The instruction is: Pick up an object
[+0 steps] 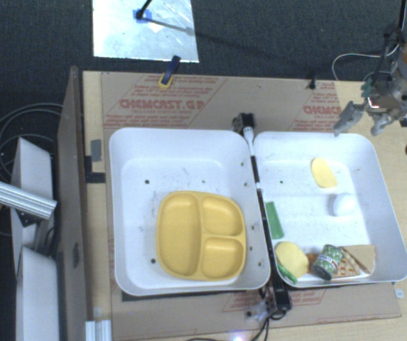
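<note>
Bench bins — left bin (128, 190) w/ yellow tray (201, 234), right bin (381, 183) w/ small items.

Gripper (363, 118) upper right, fingers spread, nothing between; arm above.

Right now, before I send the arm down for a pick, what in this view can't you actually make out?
- Gripper, camera view: small and blurred at the upper right, above the right white bin's far corner; whether it is open is unreadable.
- Arm above the wrist: cut off by the frame's right edge.
- Small green-labelled can and printed packet: too small to read; contact unclear.
- Round white object: pale on white, outline faint.
</note>
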Robot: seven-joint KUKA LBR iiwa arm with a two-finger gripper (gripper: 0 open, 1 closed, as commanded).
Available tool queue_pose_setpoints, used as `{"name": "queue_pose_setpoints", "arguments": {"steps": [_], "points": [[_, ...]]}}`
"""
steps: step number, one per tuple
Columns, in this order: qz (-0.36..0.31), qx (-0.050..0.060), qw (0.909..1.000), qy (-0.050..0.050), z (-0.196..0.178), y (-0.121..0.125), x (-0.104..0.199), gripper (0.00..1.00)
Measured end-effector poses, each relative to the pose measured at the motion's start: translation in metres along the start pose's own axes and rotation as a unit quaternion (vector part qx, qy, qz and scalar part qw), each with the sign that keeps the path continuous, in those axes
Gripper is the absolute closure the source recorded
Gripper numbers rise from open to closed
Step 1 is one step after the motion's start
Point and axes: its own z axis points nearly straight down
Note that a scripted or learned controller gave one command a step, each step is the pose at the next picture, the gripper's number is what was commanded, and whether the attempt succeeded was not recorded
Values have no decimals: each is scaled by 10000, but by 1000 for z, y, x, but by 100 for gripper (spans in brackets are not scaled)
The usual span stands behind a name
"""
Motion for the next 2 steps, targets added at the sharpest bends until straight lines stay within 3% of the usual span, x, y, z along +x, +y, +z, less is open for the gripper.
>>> {"name": "queue_pose_setpoints", "arguments": {"steps": [1, 2], "points": [[-17, 16, 10000, 6, 37, -1, 21, 0], [13, 22, 10000, 1, 101, 5, 3, 0]]}}
